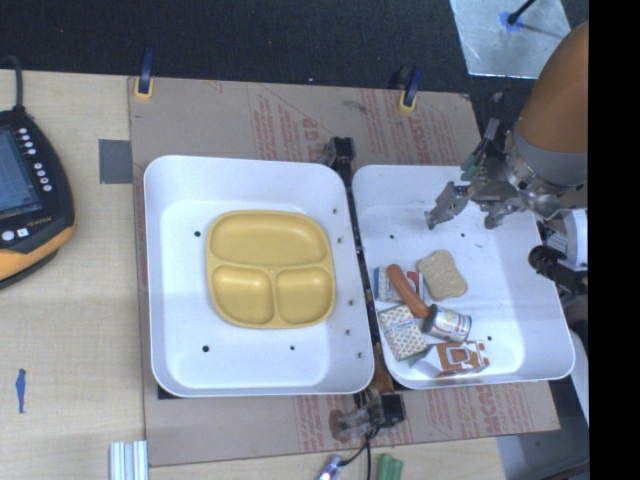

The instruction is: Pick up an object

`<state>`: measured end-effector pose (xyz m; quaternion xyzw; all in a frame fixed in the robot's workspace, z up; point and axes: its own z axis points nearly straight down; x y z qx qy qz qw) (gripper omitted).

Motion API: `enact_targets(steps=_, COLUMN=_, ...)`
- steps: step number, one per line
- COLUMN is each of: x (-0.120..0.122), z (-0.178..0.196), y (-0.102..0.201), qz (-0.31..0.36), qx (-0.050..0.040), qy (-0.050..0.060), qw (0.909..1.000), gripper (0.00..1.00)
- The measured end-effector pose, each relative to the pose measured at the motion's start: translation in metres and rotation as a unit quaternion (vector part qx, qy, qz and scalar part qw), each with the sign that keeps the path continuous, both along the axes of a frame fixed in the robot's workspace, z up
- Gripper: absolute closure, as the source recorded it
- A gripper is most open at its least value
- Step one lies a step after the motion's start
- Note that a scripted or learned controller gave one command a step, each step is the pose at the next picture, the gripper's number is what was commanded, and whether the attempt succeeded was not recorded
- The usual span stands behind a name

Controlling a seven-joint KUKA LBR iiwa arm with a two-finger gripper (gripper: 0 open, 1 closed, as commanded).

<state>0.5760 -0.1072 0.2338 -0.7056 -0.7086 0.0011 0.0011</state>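
With its fingers spread and empty, the gripper (468, 206) should descend squarely onto the tan sponge (442, 273) just below it, avoiding neighbouring clutter.

The arm is extended in from the right. The gripper (468, 208) is held with fingers spread apart, nothing between them.
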Motion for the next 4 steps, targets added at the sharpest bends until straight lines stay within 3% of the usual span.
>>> enact_targets(steps=1, x=-0.005, z=-0.097, y=0.012, qz=0.0, qx=-0.0005, qy=0.001, qw=1.0, gripper=0.0)
enact_targets(steps=2, x=-0.023, z=-0.125, y=0.007, qz=-0.001, qx=-0.002, qy=-0.012, qw=0.9999, gripper=0.0)
enact_targets(steps=3, x=0.028, z=-0.094, y=-0.065, qz=-0.001, qx=-0.0005, qy=-0.001, qw=1.0, gripper=0.0)
enact_targets(steps=4, x=-0.043, z=-0.113, y=-0.038, qz=0.0, qx=0.0, qy=0.001, qw=1.0, gripper=0.0)
